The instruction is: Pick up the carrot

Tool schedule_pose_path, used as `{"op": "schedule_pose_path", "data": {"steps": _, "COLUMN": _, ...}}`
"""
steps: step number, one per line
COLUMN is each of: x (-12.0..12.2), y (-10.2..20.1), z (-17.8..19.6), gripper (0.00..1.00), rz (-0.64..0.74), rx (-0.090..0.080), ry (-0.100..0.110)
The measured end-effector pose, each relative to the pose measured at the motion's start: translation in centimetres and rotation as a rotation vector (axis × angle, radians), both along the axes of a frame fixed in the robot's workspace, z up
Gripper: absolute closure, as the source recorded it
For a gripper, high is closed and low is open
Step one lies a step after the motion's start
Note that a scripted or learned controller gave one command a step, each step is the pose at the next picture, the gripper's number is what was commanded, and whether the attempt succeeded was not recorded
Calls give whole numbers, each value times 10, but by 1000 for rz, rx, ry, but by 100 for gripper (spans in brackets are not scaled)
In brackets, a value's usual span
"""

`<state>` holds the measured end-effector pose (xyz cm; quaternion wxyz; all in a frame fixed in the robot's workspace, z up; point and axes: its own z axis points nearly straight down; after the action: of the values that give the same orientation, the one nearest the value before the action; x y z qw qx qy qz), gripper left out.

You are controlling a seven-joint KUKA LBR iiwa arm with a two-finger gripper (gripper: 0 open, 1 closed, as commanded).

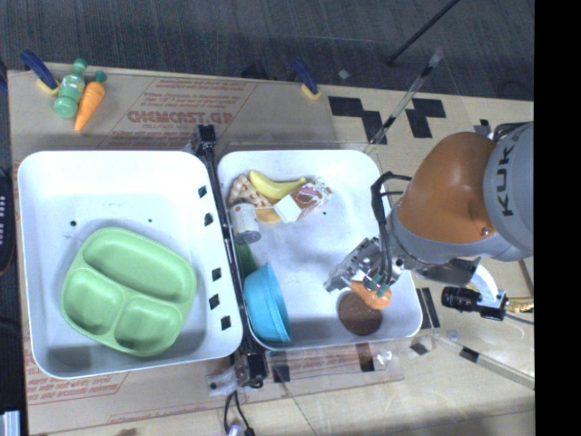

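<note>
Carrot [371, 292] is sitting at my claw [365, 278] in the right bin [309, 166], just above a brown disc [360, 313], while "KUKA" is showing on my arm [505, 187].

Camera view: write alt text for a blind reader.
The grey-and-orange arm's pincer sits low in the right bin over an orange item, near a brown disc, blue bowl and banana. The left bin holds a green tray.

Even, fairly bright overhead light washes out the white bins [109, 166] with mild glare. Shadows are soft and short. The picture is slightly soft and grainy, darker along the top edge.
</note>
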<state>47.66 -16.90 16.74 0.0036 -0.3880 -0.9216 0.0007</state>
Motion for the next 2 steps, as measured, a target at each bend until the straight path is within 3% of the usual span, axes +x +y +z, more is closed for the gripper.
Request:
{"op": "schedule_pose_path", "data": {"steps": 1, "x": 0, "y": 0, "z": 0, "gripper": 0, "rz": 0, "rx": 0, "ry": 0}}
{"op": "schedule_pose_path", "data": {"steps": 2, "x": 24, "y": 35, "z": -75, "gripper": 0, "rz": 9, "rx": -5, "ry": -9}}
